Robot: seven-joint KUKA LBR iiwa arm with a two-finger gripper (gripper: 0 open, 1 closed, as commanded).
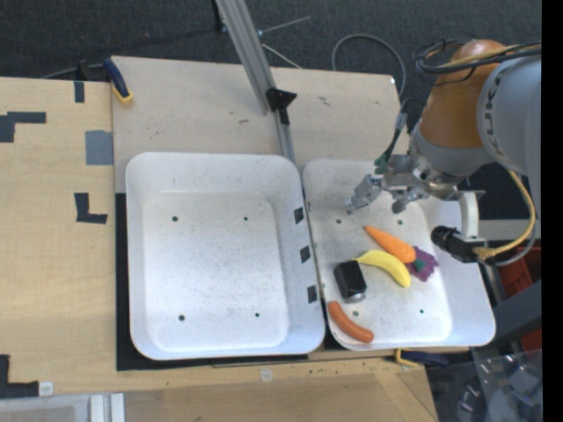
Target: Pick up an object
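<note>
Near edge, right bin (pixel 457 319): one sausage (pixel 350 322), red-brown, smooth, rounded ends, lying just beside the bin's front-left wall. I judge it awkward; the wall crowds one finger.

Next back: black block (pixel 350 280), matte, boxy, hard-edged. Flat faces should suit a pinch if I square the fingers to them.

Beside it: banana (pixel 387 266), yellow, glossy, curved, touching a purple grape bunch (pixel 425 265), knobbly. The carrot (pixel 391 243), orange, tapered, lies just behind the banana, close or touching. All look like moulded plastic; slick curves may squirt out, so I would close across the narrow width, mid-length.

Further back: gripper (pixel 378 196) above the bin's bare rear floor, fingers spread apart, holding nothing. The carrot is nearest; I would come down over its thick end.

Left bin (pixel 149 236): white, speckled, shallow, rounded corners.

Far: pale worktop (pixel 193 104), slanting metal rail (pixel 251 51).
</note>
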